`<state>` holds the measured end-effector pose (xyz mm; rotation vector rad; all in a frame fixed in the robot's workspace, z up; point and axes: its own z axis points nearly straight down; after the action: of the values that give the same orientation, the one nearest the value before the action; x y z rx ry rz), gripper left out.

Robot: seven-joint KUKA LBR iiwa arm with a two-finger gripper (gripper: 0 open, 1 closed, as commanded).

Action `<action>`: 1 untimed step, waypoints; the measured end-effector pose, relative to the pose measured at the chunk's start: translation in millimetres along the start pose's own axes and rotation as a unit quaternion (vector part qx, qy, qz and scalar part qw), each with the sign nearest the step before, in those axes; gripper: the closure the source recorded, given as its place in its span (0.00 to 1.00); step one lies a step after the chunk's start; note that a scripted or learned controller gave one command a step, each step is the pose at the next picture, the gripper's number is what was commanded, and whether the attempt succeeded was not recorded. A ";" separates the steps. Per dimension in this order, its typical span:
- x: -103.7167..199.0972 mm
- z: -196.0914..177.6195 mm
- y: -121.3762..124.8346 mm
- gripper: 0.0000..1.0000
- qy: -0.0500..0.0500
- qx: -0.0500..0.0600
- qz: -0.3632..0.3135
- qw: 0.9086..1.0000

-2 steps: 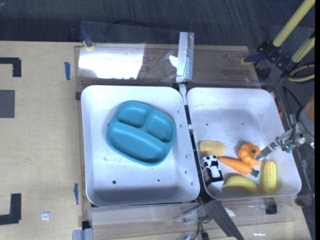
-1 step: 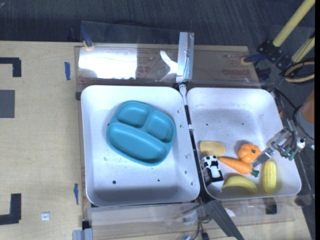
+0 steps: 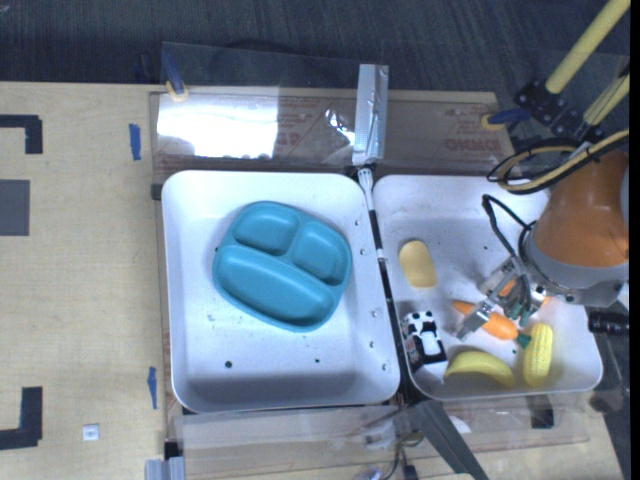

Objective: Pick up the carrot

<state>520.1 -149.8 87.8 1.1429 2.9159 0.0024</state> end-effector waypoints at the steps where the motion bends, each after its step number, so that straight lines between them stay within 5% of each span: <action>1: -1.7 -12.1 1.7 1.00 -0.003 -0.003 0.001 1.000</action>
<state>522.4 -149.7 99.9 1.1421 2.9075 0.0063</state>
